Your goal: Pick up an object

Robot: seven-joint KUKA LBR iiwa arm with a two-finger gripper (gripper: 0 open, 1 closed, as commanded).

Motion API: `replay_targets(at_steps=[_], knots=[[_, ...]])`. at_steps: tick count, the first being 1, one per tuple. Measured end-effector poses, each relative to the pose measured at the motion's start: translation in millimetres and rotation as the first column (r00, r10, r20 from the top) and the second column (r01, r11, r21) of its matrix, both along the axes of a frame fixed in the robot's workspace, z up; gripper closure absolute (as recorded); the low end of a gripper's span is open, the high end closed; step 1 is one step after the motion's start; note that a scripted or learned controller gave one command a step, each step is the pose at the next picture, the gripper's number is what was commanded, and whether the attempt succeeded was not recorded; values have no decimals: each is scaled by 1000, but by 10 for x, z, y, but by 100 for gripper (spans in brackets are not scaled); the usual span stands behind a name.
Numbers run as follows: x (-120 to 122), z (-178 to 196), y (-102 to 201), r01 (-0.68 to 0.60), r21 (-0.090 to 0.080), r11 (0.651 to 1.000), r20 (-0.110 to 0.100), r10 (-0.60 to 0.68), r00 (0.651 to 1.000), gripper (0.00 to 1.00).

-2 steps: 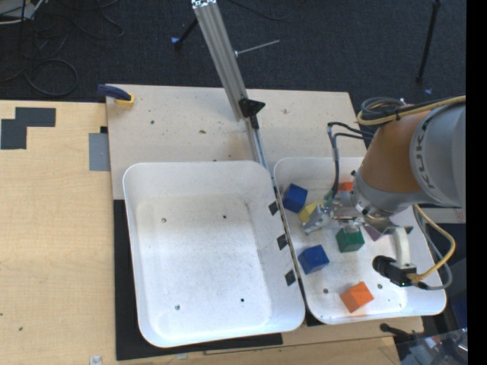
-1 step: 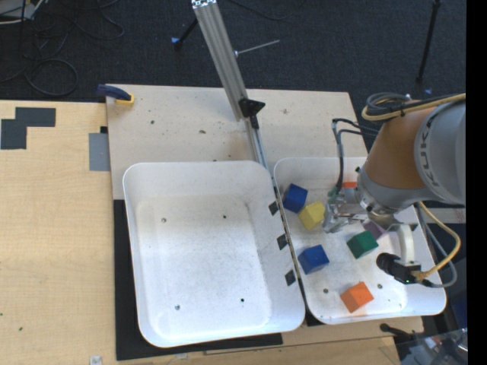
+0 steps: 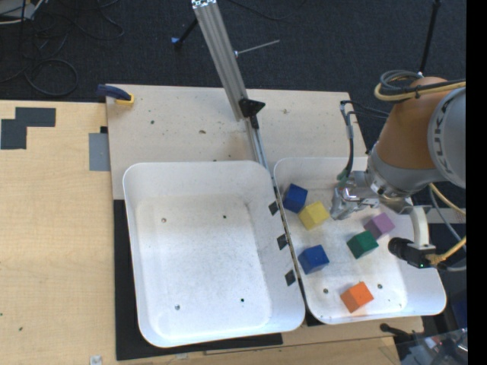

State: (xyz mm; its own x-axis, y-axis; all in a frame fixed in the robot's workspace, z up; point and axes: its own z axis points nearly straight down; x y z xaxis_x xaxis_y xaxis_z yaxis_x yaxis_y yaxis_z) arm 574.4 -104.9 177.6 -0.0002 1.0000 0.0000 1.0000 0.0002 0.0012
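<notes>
The gripper (image 3: 344, 204) hangs low in the right bin (image 3: 426, 299); whether its claw is spread I cannot tell. A yellow cube (image 3: 313, 216) sits just beside it at nine o'clock, a blue cube (image 3: 295, 198) beyond. A purple cube (image 3: 379, 223) and green cube (image 3: 363, 244) crowd four o'clock. Another blue cube (image 3: 313, 258) and an orange cube (image 3: 356, 296) lie toward six, near the rim.
</notes>
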Motion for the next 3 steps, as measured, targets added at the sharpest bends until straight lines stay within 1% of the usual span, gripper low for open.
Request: replay_targets(at_steps=[1, 2, 3], knots=[[2, 339, -17, 1, 0, 1000, -1, -1, 1000, 100], [11, 264, 497, -3, 3, 1000, -6, 3, 1000, 100], [64, 212, 1002, -4, 3, 1000, -6, 4, 1000, 100]])
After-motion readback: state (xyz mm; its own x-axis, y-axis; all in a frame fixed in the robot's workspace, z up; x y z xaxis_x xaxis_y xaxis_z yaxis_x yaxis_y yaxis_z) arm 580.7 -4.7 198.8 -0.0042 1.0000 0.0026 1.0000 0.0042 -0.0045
